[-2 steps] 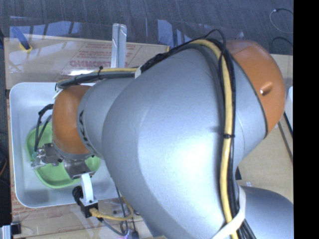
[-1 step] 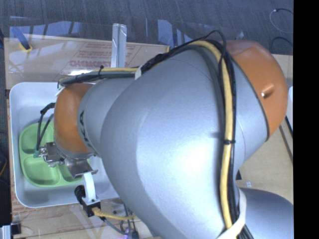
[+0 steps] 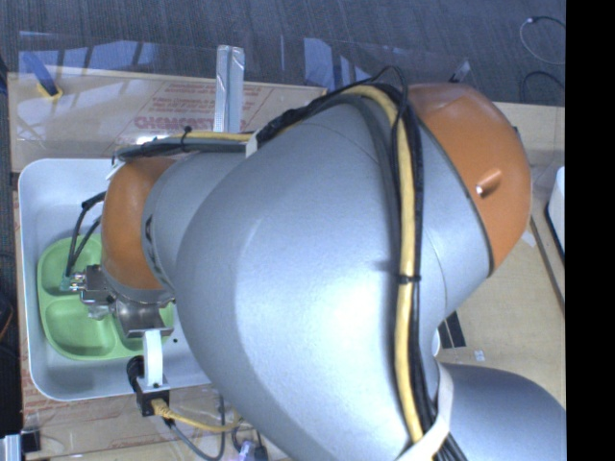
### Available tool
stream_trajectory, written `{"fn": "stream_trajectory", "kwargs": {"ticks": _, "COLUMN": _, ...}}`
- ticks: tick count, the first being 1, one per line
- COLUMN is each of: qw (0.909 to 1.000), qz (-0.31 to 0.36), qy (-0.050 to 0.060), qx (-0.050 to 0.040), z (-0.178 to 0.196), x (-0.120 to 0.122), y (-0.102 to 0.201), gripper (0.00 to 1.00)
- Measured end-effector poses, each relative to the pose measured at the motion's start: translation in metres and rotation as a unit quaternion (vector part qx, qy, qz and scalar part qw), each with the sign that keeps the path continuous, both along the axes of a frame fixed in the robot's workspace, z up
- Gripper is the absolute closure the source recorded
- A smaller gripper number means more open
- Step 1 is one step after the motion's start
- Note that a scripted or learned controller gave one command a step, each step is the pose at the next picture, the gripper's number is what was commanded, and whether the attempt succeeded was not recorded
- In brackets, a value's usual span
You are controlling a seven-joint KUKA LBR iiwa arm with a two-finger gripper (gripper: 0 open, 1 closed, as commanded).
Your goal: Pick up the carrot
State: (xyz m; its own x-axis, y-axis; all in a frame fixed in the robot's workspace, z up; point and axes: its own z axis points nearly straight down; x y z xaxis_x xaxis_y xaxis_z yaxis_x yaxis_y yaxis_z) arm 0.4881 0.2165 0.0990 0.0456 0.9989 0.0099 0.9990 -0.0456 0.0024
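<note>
The arm (image 3: 327,286) bulks nearest the lens, its elbow raised so the wrist can drop straight down at the left. Just above the claw (image 3: 123,317) sits the orange band (image 3: 130,229). The claw hangs low over a green dish (image 3: 65,291), which lies beneath and left of it inside the bin (image 3: 29,257). That posture suits a top-down grab. Whether the claw is spread or closed cannot be told. The carrot's place cannot be told either; it is likely hidden under the wrist.

Even, soft overhead light, mild sheen on the arm (image 3: 317,286), slightly grainy throughout
</note>
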Motion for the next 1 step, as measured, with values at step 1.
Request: {"fn": "stream_trajectory", "kwargs": {"ticks": 1, "qw": 0.9906, "qz": -0.136, "qy": 0.004, "qx": -0.0048, "z": 0.1285, "x": -0.0076, "y": 0.0028, "gripper": 1.0}}
